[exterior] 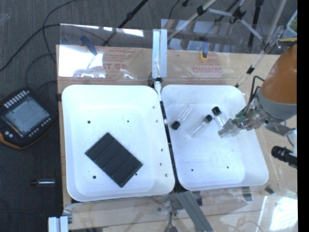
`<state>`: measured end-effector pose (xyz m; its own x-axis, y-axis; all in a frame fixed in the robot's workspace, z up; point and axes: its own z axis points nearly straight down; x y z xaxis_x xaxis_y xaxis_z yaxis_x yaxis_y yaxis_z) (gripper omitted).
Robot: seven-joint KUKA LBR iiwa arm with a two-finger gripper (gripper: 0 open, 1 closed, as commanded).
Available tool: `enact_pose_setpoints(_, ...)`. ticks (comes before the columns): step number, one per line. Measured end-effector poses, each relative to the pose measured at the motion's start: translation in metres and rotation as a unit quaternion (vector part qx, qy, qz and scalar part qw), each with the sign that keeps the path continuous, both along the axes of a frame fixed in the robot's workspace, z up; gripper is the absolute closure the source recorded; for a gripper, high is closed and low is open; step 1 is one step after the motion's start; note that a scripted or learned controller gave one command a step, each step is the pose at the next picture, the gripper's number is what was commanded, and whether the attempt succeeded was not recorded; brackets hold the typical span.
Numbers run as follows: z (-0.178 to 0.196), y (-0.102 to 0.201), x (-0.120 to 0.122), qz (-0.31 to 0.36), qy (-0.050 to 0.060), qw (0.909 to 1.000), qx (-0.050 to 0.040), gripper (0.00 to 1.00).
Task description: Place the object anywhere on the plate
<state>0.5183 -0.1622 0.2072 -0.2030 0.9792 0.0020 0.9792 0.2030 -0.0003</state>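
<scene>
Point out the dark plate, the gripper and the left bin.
dark plate point(114, 159), camera view, middle of its ribbed top.
gripper point(225, 131), camera view, its tip over the right bin.
left bin point(77, 100), camera view, bare floor near its far corner.

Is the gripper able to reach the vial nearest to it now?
Probably yes. The gripper hangs in the right bin just beside the vial, and nothing lies between them.
</scene>
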Motion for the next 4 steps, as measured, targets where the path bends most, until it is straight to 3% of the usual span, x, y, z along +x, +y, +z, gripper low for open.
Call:
enact_pose_setpoints(1, 0.082, 0.061, 0.066, -0.017, 0.0, 0.9999, -0.0016, 1.0)
enact_pose_setpoints(2, 0.104, 0.146, 0.078, 0.036, 0.0, 0.9994, -0.0017, 1.0)
enact_pose_setpoints(3, 0.051, 0.201, 0.128, 0.024, 0.001, 0.9997, -0.0021, 1.0)
enact_pose_setpoints(4, 0.113, 0.237, 0.151, 0.185, -0.001, 0.9827, -0.0021, 1.0)
